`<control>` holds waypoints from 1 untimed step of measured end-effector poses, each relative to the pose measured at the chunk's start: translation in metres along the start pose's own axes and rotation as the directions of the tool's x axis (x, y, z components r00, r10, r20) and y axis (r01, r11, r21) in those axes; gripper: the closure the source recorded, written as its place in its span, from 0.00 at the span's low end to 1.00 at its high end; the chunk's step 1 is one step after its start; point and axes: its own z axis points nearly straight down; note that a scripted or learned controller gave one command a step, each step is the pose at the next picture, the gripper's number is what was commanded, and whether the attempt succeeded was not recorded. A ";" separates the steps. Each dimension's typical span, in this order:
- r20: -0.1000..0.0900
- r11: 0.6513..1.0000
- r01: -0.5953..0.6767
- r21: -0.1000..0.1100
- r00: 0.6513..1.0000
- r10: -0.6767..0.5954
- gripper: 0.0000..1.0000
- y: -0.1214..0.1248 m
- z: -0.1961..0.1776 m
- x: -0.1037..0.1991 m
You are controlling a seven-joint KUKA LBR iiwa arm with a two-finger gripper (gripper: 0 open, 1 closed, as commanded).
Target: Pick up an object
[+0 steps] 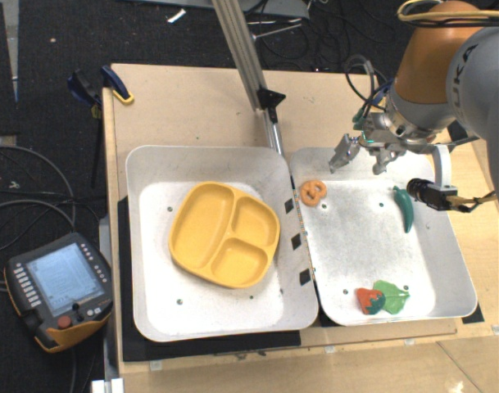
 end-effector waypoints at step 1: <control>0.000 1.000 0.000 -0.001 1.000 0.000 0.00 0.000 0.000 0.000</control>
